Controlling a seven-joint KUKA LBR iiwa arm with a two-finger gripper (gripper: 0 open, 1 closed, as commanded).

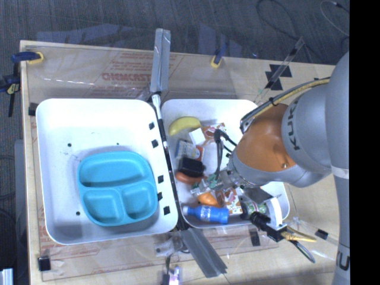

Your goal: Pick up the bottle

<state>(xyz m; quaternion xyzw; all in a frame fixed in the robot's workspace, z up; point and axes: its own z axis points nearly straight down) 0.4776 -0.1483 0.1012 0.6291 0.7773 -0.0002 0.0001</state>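
One blue bottle (205, 214) lies on its side along the near wall of the right-hand bin (178, 113), its long axis running left to right. Just behind it and toward the right, the arm's orange-banded wrist hangs over the clutter, hiding the gripper (228, 181); its state cannot be told. Farther back sits a banana (184, 124). A blue tray (117, 186) rests in the left bin (53, 117).

The bench (89, 64) carried two white bins — the left bin (53, 159) and the right bin (225, 107) — side by side.
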